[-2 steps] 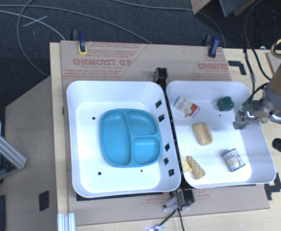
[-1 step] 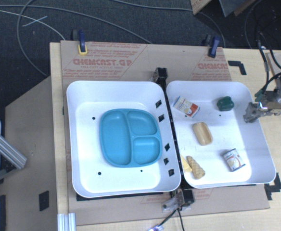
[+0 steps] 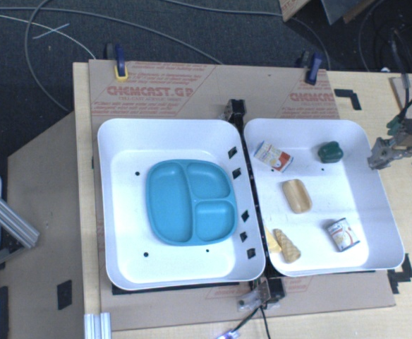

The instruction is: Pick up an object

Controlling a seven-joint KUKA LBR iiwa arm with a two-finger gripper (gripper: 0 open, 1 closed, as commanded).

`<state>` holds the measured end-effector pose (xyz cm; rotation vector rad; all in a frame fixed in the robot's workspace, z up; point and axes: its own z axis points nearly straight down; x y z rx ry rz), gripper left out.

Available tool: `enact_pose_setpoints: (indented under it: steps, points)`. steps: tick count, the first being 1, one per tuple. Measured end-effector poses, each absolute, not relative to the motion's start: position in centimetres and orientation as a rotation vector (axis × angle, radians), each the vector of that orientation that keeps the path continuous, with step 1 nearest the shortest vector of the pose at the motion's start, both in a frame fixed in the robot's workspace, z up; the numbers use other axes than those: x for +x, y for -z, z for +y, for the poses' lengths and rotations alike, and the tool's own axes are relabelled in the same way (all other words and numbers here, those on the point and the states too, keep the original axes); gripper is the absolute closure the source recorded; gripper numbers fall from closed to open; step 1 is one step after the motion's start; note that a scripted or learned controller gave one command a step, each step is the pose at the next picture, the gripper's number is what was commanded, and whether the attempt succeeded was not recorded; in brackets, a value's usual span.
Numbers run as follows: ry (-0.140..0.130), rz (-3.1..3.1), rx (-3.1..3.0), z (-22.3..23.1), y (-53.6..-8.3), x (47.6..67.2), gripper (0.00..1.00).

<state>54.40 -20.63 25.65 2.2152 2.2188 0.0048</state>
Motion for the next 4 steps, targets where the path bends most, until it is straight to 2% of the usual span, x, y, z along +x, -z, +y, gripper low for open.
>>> enact_pose_setpoints:
  steps: [2,4]
  points:
    - [0.0,2.23,2.218,-9.7,-23.6,56.4,1.0]
    - [-0.003,2.227,2.215,2.0,-22.2,60.5,1.0]
